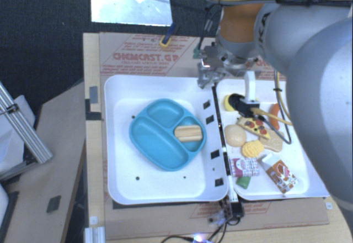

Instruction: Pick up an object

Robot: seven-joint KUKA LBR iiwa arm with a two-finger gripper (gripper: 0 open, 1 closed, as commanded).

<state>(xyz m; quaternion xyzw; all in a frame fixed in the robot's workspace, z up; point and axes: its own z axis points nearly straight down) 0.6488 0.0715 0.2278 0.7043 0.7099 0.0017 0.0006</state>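
Observation:
My gripper (206,77) hangs over the far end of the divider between the two bins, above the back rim. In the right bin (309,181) lie several toy foods: a yellow piece (228,103), a pizza slice (254,125), an orange carrot (274,110), a pale bun (235,136), a yellow waffle-like piece (252,149), a pink can (246,167), a green piece (243,182) and a small printed box (280,174). All of them lie apart from the gripper, nearer the camera.
The left bin (118,181) holds a blue divided plate (157,140) with a tan bread roll (188,133) in its right compartment. Black clips line the divider (219,142). The arm's big grey body covers the right bin's far right side.

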